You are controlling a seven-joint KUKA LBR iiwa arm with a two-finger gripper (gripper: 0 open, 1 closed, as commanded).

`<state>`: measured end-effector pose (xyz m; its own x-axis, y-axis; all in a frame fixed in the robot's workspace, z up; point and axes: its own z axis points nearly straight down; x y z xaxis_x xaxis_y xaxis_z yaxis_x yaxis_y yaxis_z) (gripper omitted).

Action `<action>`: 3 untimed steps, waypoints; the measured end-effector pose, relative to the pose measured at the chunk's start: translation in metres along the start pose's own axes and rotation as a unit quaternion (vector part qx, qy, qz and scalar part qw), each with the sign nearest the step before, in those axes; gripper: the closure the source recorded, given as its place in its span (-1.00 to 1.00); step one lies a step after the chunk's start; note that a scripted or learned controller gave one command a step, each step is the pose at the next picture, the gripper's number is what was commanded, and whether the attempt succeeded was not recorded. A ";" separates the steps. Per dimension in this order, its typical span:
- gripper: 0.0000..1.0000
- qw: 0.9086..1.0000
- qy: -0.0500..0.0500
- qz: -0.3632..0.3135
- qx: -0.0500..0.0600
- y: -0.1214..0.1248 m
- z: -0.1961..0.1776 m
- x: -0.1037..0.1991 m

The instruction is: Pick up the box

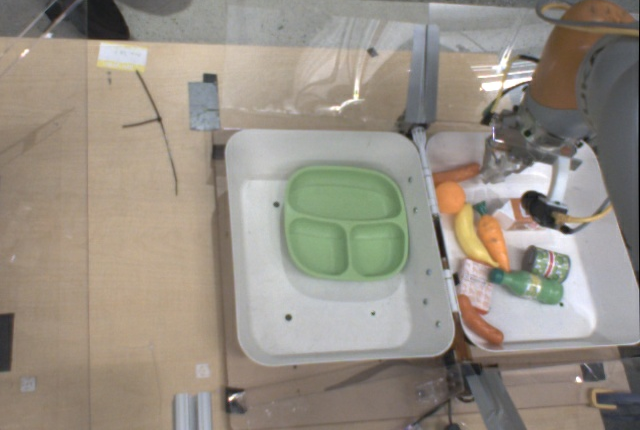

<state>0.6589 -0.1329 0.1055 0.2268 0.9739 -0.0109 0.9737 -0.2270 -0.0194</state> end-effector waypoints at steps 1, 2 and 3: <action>-1.00 1.000 0.000 -0.001 0.000 0.000 0.000 0.000; -1.00 1.000 0.005 -0.018 -0.013 0.007 0.012 -0.002; -1.00 0.996 0.003 -0.084 -0.014 -0.034 -0.062 -0.079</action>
<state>0.6093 -0.2013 0.1692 0.0597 0.9982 -0.0030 0.9982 -0.0597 0.0084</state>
